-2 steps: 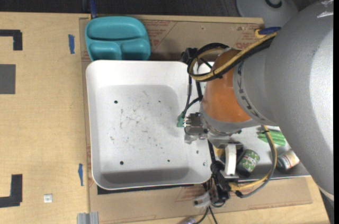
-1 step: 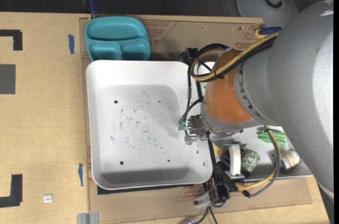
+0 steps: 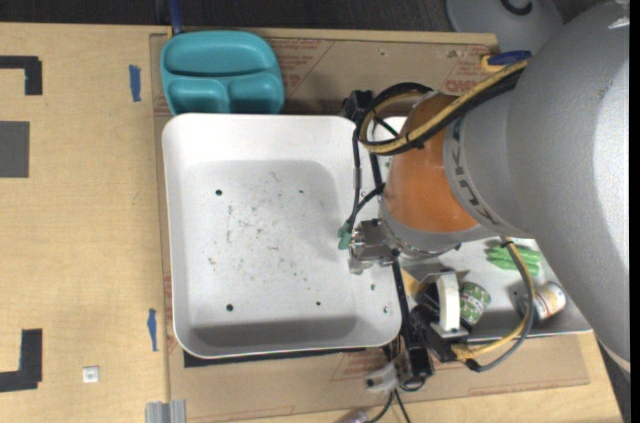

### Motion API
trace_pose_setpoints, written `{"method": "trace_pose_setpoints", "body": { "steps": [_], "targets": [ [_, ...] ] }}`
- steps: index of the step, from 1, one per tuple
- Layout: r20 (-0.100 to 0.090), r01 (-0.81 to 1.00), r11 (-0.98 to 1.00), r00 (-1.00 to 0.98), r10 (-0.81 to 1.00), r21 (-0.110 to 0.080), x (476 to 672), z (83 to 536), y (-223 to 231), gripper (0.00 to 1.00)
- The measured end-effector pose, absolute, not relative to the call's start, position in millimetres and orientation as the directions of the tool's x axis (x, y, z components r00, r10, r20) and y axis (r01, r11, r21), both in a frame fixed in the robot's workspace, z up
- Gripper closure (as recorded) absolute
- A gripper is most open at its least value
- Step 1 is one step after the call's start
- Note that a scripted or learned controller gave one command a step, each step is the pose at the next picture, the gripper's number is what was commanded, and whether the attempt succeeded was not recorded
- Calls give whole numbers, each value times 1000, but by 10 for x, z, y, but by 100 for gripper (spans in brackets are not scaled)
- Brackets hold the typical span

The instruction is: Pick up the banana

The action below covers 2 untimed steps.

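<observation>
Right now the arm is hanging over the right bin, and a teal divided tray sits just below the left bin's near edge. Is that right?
Not quite. In the camera view the teal divided tray sits above the left bin's far edge, at the top of the picture, not below its near edge. The rest holds: the arm hangs over the right bin.

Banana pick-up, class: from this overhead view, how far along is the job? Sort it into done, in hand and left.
Done: the arm has reached in over the right bin. In hand: nothing confirmed, since the arm's bulk covers most of that bin and I cannot make out a banana among the small items at its edge. Left: the grasp and lift. The left bin and the teal tray play no part.
</observation>
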State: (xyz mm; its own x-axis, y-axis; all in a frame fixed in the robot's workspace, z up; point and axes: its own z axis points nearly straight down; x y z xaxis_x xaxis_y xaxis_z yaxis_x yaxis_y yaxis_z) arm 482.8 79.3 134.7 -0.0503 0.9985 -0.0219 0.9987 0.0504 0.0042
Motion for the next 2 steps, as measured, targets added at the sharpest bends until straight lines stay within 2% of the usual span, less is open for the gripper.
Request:
{"method": "trace_pose_setpoints", "body": {
  "steps": [2],
  "targets": [
    [-22,998,65,-65,998,3,4827,1347,791,100]
  ]
}}
